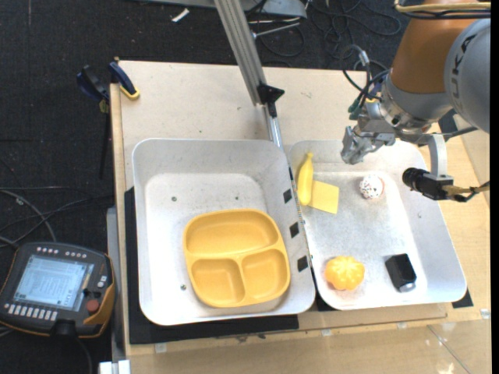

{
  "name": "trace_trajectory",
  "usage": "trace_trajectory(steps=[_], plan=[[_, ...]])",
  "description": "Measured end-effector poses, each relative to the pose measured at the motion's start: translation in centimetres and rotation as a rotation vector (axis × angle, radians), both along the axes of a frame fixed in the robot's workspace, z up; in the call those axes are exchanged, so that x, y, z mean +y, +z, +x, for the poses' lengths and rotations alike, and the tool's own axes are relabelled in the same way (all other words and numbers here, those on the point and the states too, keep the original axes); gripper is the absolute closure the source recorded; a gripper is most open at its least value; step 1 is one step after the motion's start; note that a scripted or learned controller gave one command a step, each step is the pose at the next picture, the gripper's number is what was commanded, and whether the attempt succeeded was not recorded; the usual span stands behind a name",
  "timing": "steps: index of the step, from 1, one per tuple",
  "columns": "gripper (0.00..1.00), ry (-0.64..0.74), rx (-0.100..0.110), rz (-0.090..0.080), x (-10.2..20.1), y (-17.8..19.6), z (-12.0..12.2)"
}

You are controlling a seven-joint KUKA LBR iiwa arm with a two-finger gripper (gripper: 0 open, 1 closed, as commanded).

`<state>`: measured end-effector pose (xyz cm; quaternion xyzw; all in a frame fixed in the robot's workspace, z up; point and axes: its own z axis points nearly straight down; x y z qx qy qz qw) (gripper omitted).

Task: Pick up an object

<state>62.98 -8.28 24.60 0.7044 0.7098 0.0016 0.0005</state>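
White plastic forms two bins, set side by side: the left bin (156, 170) at lower centre and the right bin (437, 271) at lower right. One yellow tray (234, 255) with three compartments is seen in the left bin, its long axis running left to right. In the right bin four things are counted: one yellow block (325, 197) at the upper left, with one banana (305, 179) just beside it, pointed up the frame; one speckled white ball (372, 187) near the upper middle; one orange (344, 273) at the bottom; and one black box (401, 272) to its right, tilted. The arm (437, 61) is bent in from the upper right, and the gripper (355, 148) is held over the right bin's upper edge, above and left of the ball. Nothing is seen between its tips; their spread cannot be told.
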Motion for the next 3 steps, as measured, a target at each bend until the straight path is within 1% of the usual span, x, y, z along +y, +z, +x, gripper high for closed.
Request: trace_trajectory(steps=[1,2,3], plan=[[1.00,0.001,0.001,0.000,6.3,-0.3,1.2],[1.00,0.001,0.002,0.000,12.4,0.1,1.0],[1.00,0.000,0.001,0.001,17.3,0.3,2.2]])
